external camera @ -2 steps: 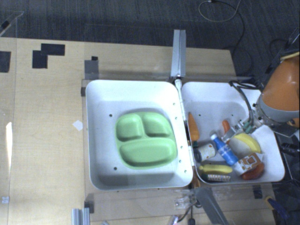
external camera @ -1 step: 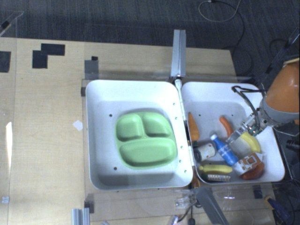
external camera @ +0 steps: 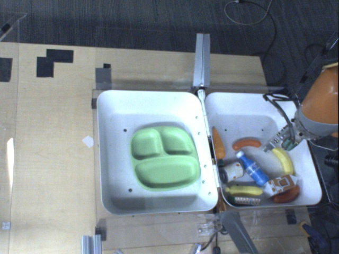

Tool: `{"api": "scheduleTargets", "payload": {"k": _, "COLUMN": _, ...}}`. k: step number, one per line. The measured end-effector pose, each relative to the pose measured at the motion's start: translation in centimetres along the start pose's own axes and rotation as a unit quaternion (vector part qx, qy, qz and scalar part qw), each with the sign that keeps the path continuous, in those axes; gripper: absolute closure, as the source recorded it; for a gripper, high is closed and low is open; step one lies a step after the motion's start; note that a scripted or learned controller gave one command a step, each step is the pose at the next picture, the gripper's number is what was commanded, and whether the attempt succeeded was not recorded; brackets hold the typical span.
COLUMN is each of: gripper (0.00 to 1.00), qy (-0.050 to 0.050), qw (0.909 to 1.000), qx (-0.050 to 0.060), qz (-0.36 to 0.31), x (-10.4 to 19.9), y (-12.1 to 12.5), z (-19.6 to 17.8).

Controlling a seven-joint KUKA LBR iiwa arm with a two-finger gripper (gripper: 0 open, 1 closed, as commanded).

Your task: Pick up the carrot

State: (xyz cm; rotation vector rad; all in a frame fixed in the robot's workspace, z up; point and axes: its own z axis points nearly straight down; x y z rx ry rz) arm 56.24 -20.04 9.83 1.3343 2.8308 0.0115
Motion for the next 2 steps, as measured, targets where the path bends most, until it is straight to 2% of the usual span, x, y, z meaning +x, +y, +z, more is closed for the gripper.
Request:
{"api": "scheduleTargets", "payload": {"k": 1, "gripper": 1.0, "qy": -0.004, "qw": 0.9993, "qx": 0.0, "qz": 0.038, "x": 7.4, "y": 1.3, "z": 0.8}}
{"api": "scheduleTargets", "payload": {"k": 2, "gripper": 1.0, "qy": -0.005, "qw": 0.9381, "qx": -0.004, "qz": 0.346, "x": 9.0, "y": 1.6, "z": 0.7}}
